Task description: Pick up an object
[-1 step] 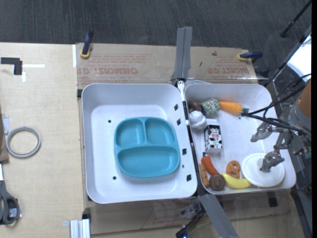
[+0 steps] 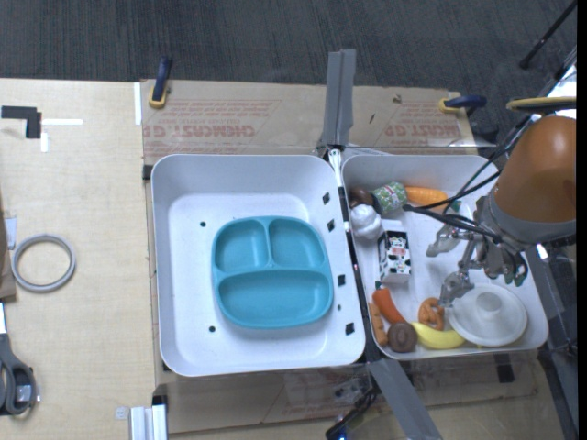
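Around: I see a grey tape ring (image 2: 42, 262) and scissors (image 2: 16, 385) on the tabletop (image 2: 73, 200), well apart from the bins.
Left bin (image 2: 174, 209): it holds a blue tray (image 2: 272, 271).
Right bin (image 2: 367, 168): I see a banana (image 2: 438, 338), a carrot (image 2: 425, 193), a milk carton (image 2: 396, 255) and a white bowl (image 2: 489, 314).
Pincer (image 2: 451, 291): it hangs over the right bin, just beside the bowl; I cannot tell if it is apart or together.
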Controlling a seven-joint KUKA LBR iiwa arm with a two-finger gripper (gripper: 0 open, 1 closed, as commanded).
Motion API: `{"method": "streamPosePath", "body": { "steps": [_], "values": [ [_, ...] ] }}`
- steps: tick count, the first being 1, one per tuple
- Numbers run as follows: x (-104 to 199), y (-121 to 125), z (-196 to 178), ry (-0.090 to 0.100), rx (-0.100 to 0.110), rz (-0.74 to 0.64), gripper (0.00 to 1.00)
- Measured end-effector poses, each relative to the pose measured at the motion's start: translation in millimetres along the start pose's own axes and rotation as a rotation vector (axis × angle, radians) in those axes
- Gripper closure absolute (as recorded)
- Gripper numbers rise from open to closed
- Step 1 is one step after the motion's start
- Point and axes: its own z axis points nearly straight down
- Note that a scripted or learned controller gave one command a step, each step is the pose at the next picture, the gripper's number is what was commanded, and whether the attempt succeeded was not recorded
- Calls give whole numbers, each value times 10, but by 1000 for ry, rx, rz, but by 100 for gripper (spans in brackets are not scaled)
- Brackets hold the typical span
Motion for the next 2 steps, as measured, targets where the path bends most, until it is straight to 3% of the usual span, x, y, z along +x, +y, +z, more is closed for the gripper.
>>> {"method": "streamPosePath", "body": {
  "steps": [1, 2],
  "values": [
    [-235, 688, 119, -2, 4, 156, 0],
    [-860, 601, 144, 11, 2, 45, 0]
  ]
}}
